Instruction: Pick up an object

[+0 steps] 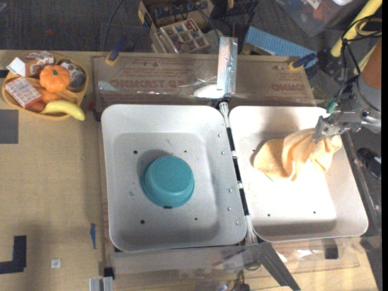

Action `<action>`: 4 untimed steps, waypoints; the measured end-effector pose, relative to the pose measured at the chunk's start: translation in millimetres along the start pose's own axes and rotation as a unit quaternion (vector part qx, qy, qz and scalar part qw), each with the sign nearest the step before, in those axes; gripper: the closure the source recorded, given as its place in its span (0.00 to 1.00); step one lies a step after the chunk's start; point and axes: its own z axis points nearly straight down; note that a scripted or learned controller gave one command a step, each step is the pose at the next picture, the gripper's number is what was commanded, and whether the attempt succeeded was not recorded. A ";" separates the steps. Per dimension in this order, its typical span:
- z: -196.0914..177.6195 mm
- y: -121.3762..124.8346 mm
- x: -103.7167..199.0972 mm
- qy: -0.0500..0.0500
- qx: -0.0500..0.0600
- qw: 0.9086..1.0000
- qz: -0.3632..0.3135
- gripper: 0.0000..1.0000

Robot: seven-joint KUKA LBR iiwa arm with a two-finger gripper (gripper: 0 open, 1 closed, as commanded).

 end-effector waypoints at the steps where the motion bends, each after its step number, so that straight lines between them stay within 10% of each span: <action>1: 145.3 29.4 34.1 -0.001 -0.005 1.000 0.004 0.00; 2: 148.1 25.1 62.7 -0.003 -0.009 0.998 -0.055 0.00; 3: 137.3 26.0 61.2 -0.003 -0.011 0.999 -0.053 1.00; 4: 50.7 38.2 96.2 0.000 -0.001 0.988 -0.154 1.00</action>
